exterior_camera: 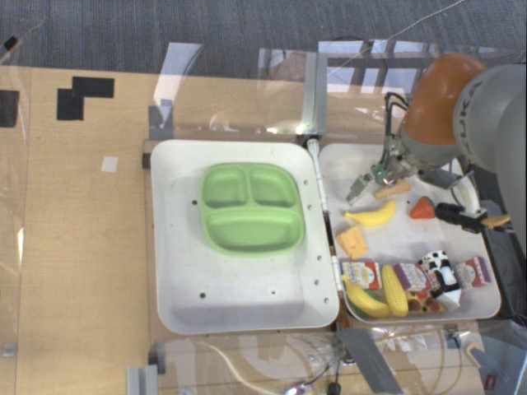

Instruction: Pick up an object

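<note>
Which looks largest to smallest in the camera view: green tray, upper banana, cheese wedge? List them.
1. Green tray, by far the largest.
2. Upper banana.
3. Cheese wedge, smallest, though not much smaller than the banana.

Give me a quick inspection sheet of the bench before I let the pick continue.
Surface: wooden bench with black markers; two white bins side by side.
Job's things: right bin holds banana, cheese cracker, red piece, corn, second banana, cow toy, packets.
Clutter: green divided plate in left bin.
Gripper: gripper low over right bin's far end, by a tan piece.
Cables: white cable on floor; wires at wrist.
Surroundings: grey carpet, clear panels.
</note>
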### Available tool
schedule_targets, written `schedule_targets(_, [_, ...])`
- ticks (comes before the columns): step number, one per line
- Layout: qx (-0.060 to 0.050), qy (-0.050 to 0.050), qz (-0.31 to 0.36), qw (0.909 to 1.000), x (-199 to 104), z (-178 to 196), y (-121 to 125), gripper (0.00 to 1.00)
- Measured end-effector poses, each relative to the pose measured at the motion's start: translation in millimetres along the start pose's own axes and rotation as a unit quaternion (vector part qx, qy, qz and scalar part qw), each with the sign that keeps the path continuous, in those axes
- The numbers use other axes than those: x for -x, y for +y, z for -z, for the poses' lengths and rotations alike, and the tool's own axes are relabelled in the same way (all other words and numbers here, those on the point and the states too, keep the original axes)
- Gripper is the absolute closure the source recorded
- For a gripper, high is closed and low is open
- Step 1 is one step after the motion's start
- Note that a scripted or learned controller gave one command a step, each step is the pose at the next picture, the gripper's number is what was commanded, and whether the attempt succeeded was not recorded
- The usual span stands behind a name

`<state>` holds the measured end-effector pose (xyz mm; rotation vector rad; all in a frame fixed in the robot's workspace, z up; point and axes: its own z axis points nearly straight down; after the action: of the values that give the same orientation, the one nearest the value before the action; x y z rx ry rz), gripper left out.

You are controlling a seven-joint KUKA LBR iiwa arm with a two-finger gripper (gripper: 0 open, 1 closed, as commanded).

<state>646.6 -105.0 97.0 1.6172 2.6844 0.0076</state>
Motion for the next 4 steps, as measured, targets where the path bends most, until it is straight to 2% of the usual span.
schedule_targets(1, [0.000, -0.001, 0.130, 0.9915, 17.0, 20.9, -12.5, 0.00])
schedule_targets(2, [0.003, -0.003, 0.074, 0.9972, 10.9, -5.6, -59.5, 0.00])
schedule_targets(3, [0.004, -0.003, -0.073, 0.9973, -0.3, -5.4, -77.5, 0.00])
schedule_targets(4, [0.004, -0.004, -0.045, 0.9990, -18.4, -4.5, -91.7, 0.00])
